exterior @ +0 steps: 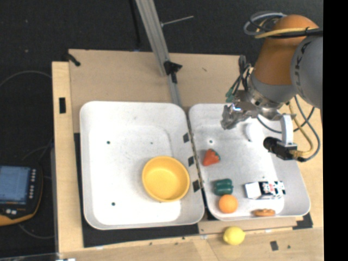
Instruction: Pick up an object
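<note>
Red object [211, 157], green block [222, 187] and orange ball [228, 204] lie in the right bin [296, 173], lower centre-right of frame. Gripper [232, 115] hovers near the bin's upper edge, holding nothing; finger spread cannot be told. Approach step: next, descend over one object.

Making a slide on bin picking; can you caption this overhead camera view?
KUKA arm's gripper above the right bin holding small objects; yellow bowl in the left bin.

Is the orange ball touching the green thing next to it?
Cannot tell. In the camera view the orange ball sits just below the green thing in the right bin; their edges meet with no white gap between, but overlap could cause that.
</note>
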Available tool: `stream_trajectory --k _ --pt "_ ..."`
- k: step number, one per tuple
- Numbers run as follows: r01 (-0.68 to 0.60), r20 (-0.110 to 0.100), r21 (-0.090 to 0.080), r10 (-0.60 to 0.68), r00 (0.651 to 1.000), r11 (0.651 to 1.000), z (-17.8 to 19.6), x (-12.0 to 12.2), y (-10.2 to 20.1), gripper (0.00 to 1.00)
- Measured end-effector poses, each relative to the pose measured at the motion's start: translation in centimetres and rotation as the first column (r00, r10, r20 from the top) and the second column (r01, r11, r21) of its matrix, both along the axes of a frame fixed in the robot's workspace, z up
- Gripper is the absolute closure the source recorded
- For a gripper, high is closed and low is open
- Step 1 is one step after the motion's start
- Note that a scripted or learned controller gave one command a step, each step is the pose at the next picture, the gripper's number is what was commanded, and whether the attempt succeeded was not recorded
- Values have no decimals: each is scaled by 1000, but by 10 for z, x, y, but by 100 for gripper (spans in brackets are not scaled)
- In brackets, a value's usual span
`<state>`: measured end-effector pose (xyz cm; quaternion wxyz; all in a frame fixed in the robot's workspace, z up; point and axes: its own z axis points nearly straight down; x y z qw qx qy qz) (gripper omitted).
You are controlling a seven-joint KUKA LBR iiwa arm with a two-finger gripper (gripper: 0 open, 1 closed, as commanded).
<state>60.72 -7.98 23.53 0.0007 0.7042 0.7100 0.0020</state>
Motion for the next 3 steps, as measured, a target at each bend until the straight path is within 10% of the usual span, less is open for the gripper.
stream_trajectory --k 3 --pt "0 -3 1 0 1000 1000 -8 -17 149 100"
